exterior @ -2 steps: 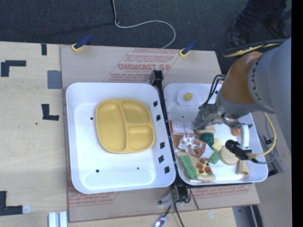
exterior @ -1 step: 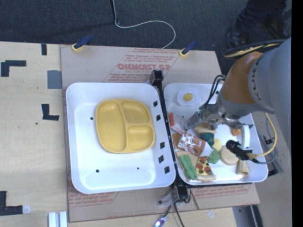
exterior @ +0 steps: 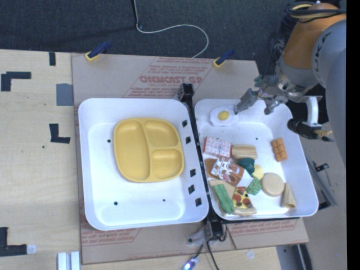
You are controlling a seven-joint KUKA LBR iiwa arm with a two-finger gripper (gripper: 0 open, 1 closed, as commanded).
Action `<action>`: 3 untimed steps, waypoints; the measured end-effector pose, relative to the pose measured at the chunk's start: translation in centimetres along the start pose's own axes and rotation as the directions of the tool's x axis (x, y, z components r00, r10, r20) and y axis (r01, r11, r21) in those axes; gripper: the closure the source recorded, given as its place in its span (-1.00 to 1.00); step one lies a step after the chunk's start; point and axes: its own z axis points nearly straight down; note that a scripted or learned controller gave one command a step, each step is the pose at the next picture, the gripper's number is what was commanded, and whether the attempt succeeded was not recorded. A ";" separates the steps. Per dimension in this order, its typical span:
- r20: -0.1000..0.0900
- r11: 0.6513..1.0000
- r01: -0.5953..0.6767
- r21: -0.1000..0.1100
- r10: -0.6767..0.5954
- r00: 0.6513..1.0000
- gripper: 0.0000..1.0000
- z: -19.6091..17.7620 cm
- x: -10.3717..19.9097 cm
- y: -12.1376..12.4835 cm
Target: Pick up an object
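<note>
The claw (exterior: pixel 256 102) hovers over the upper edge of the right bin (exterior: pixel 306 176), its two fingers spread apart with nothing between them. The fried egg (exterior: pixel 221 116) lies just to its left and slightly lower in the frame. The other toy foods (exterior: pixel 242 176) crowd further down, toward the frame's bottom.

Around the yellow tray (exterior: pixel 149 149) the left bin (exterior: pixel 95 207) lies bare on all sides, with open floor widest below it. Right of the tray, past the bins' shared wall, toys (exterior: pixel 236 176) crowd the right bin (exterior: pixel 301 176); a fried egg (exterior: pixel 221 116) sits above them, bare floor beside it.
</note>
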 end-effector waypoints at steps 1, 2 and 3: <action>-0.006 1.000 -0.009 0.006 0.009 1.000 -1.00 10.4 1.2 -6.6; -0.004 1.000 -0.006 0.010 0.006 1.000 -1.00 10.0 -0.1 -12.0; -0.003 1.000 0.002 0.007 -0.002 1.000 -1.00 10.3 1.7 -4.1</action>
